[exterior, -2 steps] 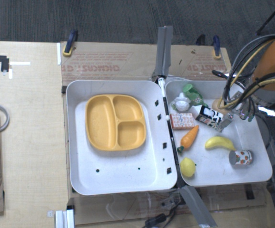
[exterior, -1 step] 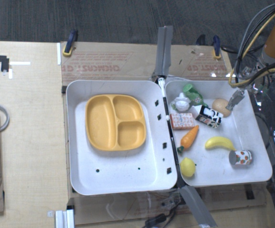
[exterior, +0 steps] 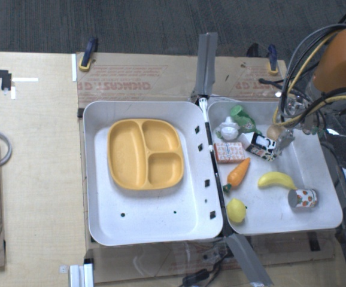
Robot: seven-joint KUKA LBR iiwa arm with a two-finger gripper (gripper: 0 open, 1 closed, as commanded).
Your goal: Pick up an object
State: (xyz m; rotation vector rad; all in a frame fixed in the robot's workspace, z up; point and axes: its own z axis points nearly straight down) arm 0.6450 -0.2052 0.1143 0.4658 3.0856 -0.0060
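Tool [exterior: 282,141], grip state indiscernible, above right bin's [exterior: 322,178] bare back corner, beside black-and-white box [exterior: 261,146].

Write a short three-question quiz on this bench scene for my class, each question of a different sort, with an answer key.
1. True or false: the yellow divided plate lies in the left bin.
2. Which lies nearest the front rim of the right bin? A) carrot B) lemon C) banana
3. Fill in: the gripper is over the ____ bin.

Key: 1 true; 2 B; 3 right.
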